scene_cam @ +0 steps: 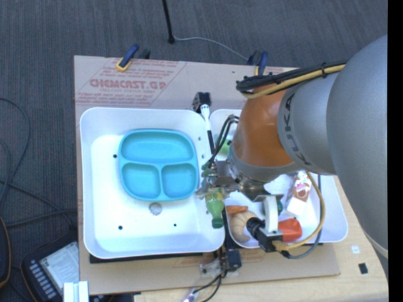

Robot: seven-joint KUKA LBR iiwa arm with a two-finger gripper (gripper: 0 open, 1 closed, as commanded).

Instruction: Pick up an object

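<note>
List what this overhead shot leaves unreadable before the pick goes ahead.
- Gripper: in the camera view it sits under the arm's orange band, so its state cannot be read.
- Right bin: the arm covers most of its floor; the items there are only partly seen.
- Small grey object below the blue divided tray in the left bin: too small to identify.
- Green item at the bins' shared wall: partly hidden, blurred.

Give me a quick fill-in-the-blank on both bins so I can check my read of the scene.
1. The blue tray lies in the ____ bin.
2. That tray has ____ compartments.
3. The arm's band above the wrist is ____.
4. The arm hangs over the ____ bin.

Missing words: left; three; orange; right
</note>
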